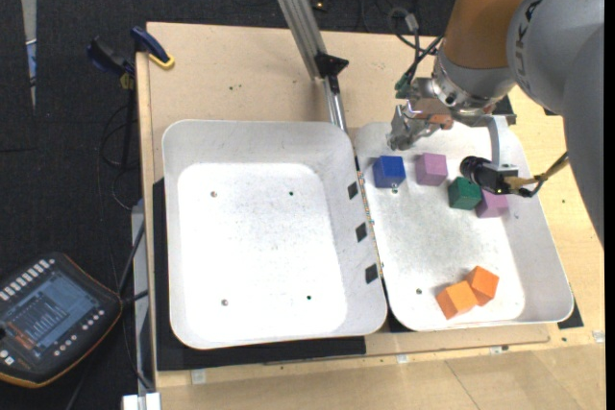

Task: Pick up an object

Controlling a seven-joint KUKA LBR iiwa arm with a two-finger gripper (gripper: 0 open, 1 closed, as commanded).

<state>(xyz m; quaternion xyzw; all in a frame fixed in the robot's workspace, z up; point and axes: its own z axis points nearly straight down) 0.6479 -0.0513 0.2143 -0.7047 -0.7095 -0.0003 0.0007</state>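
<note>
Camera view: we judge the pick not yet made. End effector (pixel 411 132) hangs over the right bin (pixel 538 302), above the blue cube (pixel 388 171); we cannot tell its state. Nearby lie matte blocks: purple cube (pixel 431 168), green block (pixel 465 194), two orange blocks (pixel 468 291). Bins smooth white, speckled; tabletop (pixel 240 82) bare wood.

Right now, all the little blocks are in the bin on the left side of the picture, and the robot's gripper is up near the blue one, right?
Not quite. The blocks are in the right bin, not the left bin, as the camera view shows. The rest holds: the gripper is up near the blue block.
</note>
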